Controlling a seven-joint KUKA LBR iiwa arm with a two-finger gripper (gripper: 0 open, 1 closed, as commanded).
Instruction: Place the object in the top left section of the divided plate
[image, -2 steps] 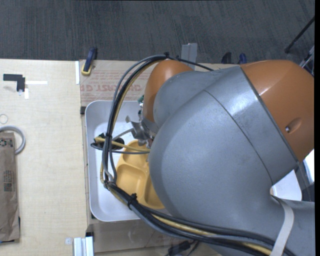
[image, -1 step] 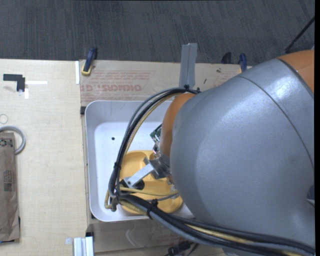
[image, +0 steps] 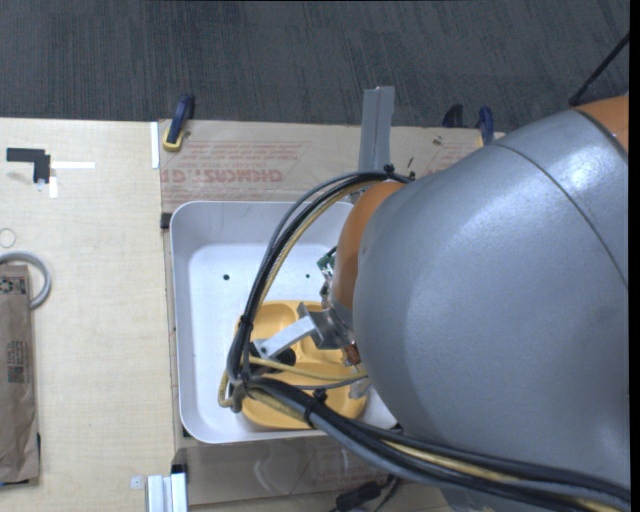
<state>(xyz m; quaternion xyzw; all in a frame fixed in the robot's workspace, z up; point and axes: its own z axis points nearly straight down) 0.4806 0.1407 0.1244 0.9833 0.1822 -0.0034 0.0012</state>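
Camera view shows the big grey arm (image: 500, 300) over the yellow divided plate (image: 275, 325) in the white bin (image: 200, 300), its gripper (image: 300, 335) (hard to see) maybe open, I cannot tell.

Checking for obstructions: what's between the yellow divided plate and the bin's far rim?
Bare white bin floor in the camera view; arm cables arc above it toward the plate.

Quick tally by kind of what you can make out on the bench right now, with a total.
White bin: 1
Yellow divided plate, partly hidden by the arm and its cables: 1
Blue-and-yellow clamp at the cardboard's edge: 1
Brown packet at the left edge: 1
Total: 4. Anything under the arm is hidden.
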